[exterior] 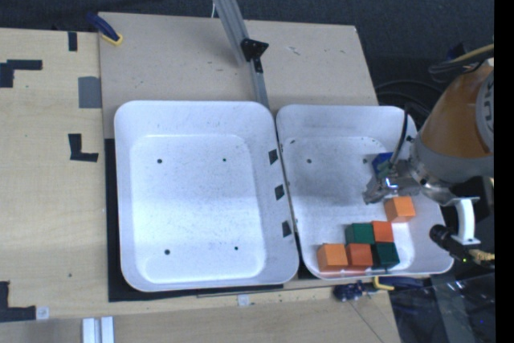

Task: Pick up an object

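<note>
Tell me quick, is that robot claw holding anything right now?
Gripper: cannot be told; it hangs over the right bin, just above an orange block.

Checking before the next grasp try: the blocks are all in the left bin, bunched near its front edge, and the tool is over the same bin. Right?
Not quite. The camera view shows the blocks in the right bin, not the left bin. The rest holds: they bunch near its front edge, and the tool is over that same bin.
</note>
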Available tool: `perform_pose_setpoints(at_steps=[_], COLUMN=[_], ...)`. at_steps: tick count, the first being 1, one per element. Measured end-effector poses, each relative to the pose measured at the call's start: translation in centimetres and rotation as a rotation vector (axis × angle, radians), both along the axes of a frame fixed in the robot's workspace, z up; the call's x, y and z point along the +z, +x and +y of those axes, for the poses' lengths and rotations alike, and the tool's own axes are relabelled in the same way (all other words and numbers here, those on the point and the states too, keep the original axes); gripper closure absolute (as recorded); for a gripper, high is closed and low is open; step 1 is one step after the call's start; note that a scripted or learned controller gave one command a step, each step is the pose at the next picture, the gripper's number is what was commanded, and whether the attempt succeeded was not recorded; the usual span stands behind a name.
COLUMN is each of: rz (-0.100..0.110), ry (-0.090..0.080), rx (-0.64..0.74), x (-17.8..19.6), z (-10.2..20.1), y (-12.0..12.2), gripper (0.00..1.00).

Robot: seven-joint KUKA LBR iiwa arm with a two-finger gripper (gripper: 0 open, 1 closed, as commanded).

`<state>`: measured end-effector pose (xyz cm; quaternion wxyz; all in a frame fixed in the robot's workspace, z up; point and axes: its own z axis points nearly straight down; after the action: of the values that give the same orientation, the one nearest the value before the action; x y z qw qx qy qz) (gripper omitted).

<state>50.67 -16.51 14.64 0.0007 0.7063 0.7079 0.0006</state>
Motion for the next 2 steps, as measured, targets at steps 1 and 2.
perform_pose_setpoints(at_steps=[1,2], rz=[-0.004,0.002], ry=[-0.002,0.0], rx=[0.0,-0.001], x=[6.32,7.07], z=[-0.16,-0.11], y=[0.22,0.27], gripper=[1.0,1.0])
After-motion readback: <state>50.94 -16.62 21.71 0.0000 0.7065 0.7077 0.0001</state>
